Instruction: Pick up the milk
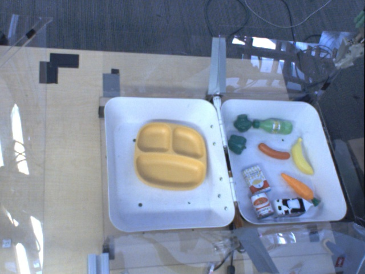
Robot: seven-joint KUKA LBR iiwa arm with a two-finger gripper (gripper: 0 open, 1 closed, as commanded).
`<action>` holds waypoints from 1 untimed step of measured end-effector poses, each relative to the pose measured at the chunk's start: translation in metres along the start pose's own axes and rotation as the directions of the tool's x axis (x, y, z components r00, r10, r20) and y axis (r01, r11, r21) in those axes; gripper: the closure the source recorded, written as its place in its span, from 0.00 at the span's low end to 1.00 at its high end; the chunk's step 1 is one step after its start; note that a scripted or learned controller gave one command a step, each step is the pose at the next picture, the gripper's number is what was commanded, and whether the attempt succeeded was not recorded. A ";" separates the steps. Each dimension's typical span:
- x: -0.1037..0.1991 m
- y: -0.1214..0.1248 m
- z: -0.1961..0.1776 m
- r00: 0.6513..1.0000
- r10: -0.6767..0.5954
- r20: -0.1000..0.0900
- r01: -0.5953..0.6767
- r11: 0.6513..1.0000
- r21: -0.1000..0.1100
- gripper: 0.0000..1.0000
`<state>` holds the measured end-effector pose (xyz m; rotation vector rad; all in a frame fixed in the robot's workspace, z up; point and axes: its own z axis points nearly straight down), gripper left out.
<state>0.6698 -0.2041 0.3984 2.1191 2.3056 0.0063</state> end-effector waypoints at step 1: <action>0.001 -0.004 0.058 0.999 0.044 -0.001 -0.044 0.999 0.004 1.00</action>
